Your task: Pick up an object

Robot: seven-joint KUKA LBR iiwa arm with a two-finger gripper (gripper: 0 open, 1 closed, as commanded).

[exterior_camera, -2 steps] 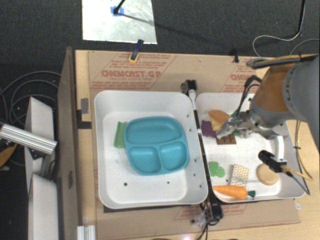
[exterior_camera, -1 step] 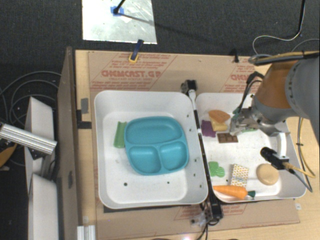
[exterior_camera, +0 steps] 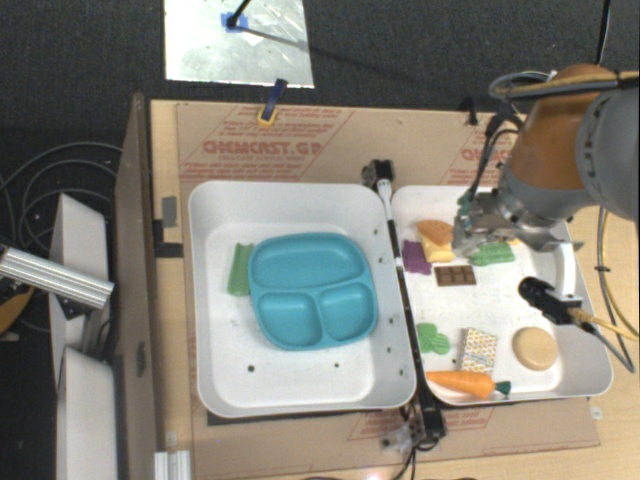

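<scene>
My gripper (exterior_camera: 468, 236) hangs over the back of the right bin (exterior_camera: 590, 368), coming in from the right on the grey arm with the orange band. It is right beside a yellow-orange piece (exterior_camera: 434, 235) on its left and a green leafy piece (exterior_camera: 494, 255) on its right. Just in front of it lies a brown chocolate bar (exterior_camera: 455, 275), with a purple piece (exterior_camera: 413, 258) by the bin's left wall. Nothing shows between the gripper's tips.
Toward the front of the right bin lie a small green piece (exterior_camera: 433, 339), a patterned cracker (exterior_camera: 479, 349), a round tan cookie (exterior_camera: 535, 348) and a carrot (exterior_camera: 461, 382). The left bin (exterior_camera: 215, 368) bears a blue divided plate (exterior_camera: 312, 290) and a green strip (exterior_camera: 238, 269).
</scene>
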